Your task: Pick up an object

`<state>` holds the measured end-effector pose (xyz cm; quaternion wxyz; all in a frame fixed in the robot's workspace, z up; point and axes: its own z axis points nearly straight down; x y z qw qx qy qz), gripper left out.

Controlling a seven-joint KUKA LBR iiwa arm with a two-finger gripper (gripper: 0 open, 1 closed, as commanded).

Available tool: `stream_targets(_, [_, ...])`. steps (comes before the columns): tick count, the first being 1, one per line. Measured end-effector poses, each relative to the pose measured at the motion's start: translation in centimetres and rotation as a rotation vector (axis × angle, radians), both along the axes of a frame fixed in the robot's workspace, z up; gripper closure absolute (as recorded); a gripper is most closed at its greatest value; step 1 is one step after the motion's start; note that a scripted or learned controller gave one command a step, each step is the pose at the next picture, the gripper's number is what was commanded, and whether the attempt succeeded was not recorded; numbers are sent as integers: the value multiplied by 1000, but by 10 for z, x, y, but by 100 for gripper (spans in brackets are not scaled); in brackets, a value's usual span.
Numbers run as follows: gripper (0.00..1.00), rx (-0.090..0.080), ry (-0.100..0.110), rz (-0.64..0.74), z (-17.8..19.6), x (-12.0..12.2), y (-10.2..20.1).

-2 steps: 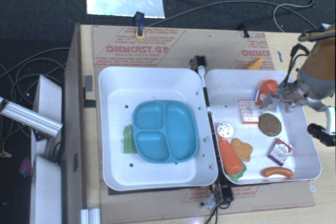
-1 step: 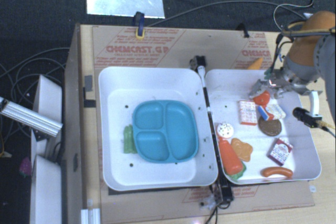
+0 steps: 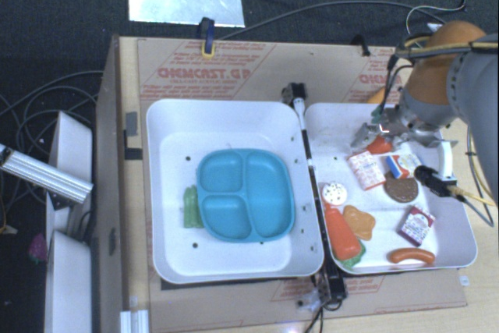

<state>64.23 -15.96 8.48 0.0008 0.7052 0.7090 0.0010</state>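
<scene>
Clutter across the right bin [image 3: 334, 125]: loose toy food and small packets, every candidate for picking lying here. Reaches in from the right with the grey arm [image 3: 475, 86]. End effector [image 3: 385, 135] low over the bin's back half, directly above a red-orange piece [image 3: 380, 145]. Cannot tell whether spread, pressed together or pinching that piece, nor whether touching it; too small and slanted there.

Just in front of that piece, a red-and-white packet [image 3: 366, 169] and a smaller blue, white and red packet [image 3: 396, 165], side by side, close under the end effector's near side. Next to the smaller packet, a brown round disc [image 3: 401, 189]. Further forward: white speckled disc [image 3: 334, 193] near the bin's left wall; orange carrot [image 3: 343, 234] lengthwise along that wall, green bit [image 3: 348, 260] at its front end; yellow-orange lump [image 3: 360, 221] just beside the carrot; red-and-white box [image 3: 415, 224] toward the right; sausage [image 3: 411, 255] along the front wall.

Left bin [image 3: 156, 168] side by side with the right one on the same table [image 3: 234, 74]. Holds a blue divided plate [image 3: 245, 195] and a green strip [image 3: 191, 207] against the plate's left rim, both well apart from the arm.
</scene>
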Motion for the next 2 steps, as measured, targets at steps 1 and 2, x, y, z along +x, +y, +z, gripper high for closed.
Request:
stream_targets(1, [0,-1,1,-3,0,-18,13])
stream_targets(2, [100,-2,-2,-1,11,-17,13])
